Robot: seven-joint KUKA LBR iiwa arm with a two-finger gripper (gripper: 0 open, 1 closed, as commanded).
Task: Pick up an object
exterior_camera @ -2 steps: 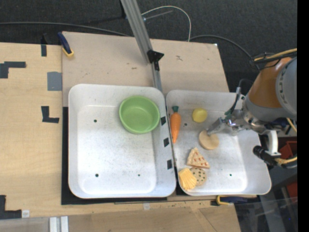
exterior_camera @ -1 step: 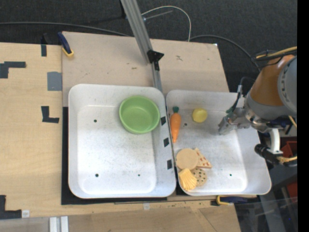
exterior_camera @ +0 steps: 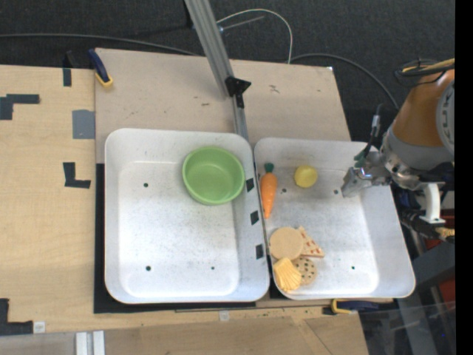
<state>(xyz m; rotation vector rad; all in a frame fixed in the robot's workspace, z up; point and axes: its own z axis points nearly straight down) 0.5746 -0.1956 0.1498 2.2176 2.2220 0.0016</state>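
End effector [exterior_camera: 353, 181], finger state unclear, hangs at right bin's [exterior_camera: 384, 228] right edge, apart from lemon [exterior_camera: 305, 176].

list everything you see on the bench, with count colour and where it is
bins: 2, white, side by side on the bench
bowl: 1, green, upper right part of the left bin
carrot: 1, orange with a green top, along the left wall of the right bin
round yellow piece: 1, yellow, upper middle of the right bin
crackers and biscuits: a small heap, tan and yellow, lower left of the right bin; exact count hard to tell
clamps: 2, blue and yellow, one at the board's upper left corner, one at the right bin's front edge
metal pole: 1, grey, slanting down to between the bins
cables: several, behind the bench
arm: 1, grey and orange, right side
gripper: 1, over the right bin's right part
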